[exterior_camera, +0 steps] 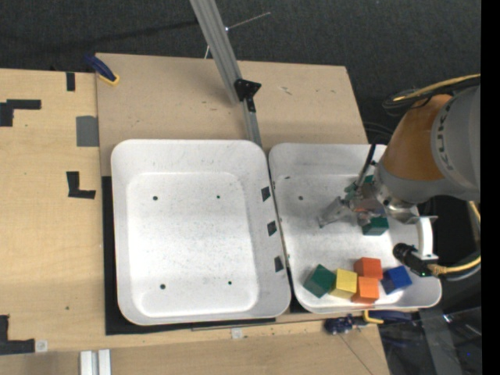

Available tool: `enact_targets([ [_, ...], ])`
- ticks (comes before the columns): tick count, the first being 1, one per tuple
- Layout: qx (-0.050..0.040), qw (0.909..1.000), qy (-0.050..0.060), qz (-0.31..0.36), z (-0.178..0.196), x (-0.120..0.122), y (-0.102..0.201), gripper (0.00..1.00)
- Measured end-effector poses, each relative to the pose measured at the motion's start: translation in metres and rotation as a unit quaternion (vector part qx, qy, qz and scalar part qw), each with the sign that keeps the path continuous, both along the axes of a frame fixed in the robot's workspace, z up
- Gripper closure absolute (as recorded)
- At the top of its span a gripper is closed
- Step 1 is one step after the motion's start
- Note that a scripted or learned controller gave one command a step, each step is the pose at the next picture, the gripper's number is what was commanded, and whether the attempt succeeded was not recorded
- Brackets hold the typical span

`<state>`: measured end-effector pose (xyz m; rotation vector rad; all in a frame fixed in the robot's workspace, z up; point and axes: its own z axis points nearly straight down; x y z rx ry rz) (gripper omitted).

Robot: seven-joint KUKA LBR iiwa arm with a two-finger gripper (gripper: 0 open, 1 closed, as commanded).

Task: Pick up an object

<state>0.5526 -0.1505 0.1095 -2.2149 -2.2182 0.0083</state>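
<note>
1. The arm (437,151) comes in from the right edge of the frame, its orange band sitting above the upper right part of the right bin (312,170).
2. The gripper (344,209) hangs over the middle of the right bin, pointing toward the lower left; its grey fingers look spread apart with nothing between them, though the tips are small and somewhat blurred.
3. A dark green block (376,226) lies just beside the wrist, on its lower right side — partly tucked under the arm's body, so the arm covers some of it.
4. The other blocks cluster in the bin's lower right corner, below the gripper and apart from it: a green block (318,280), a yellow block (346,281) touching it, an orange block (367,289) next, a red-orange block (369,268) just above those, and a blue block (397,278) at the right end.
5. The left bin (187,233) sits touching the right one along the centre of the frame.
6. A grey metal bar (219,37) slants down from the top of the frame to the seam between the bins — well above the gripper.
</note>
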Motion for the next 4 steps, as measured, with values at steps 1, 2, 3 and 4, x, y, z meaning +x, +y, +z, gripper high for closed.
enact_targets([
  [1,-0.0001,1.0000,-0.003,0.000,0.014,0.002,0.000,1.00],
  [2,-0.0010,1.0000,-0.006,0.000,0.071,-0.006,0.002,1.00],
  [3,-0.0011,1.0000,-0.006,0.000,0.115,0.000,0.003,1.00],
  [4,-0.0007,1.0000,-0.005,0.000,0.137,0.001,0.003,1.00],
])
